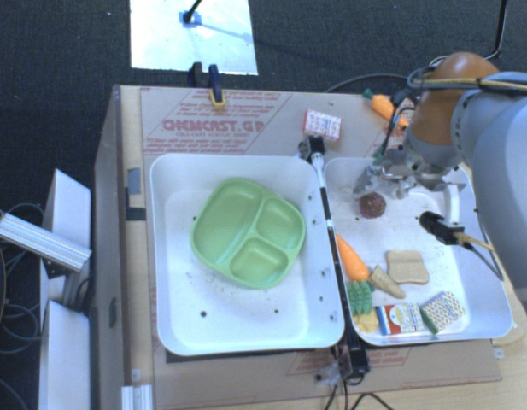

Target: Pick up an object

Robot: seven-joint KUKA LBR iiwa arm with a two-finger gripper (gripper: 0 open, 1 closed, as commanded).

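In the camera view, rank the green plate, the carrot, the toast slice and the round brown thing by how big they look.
Largest to smallest:
1. green plate
2. carrot
3. toast slice, close to the carrot in area, so that pair is unsure
4. round brown thing

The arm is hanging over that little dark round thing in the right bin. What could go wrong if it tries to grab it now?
The end effector sits just above the dark round item, which looks small and flat, so a grab might slip off or miss. The item also lies near the right bin back wall, so the descent could knock the rim.
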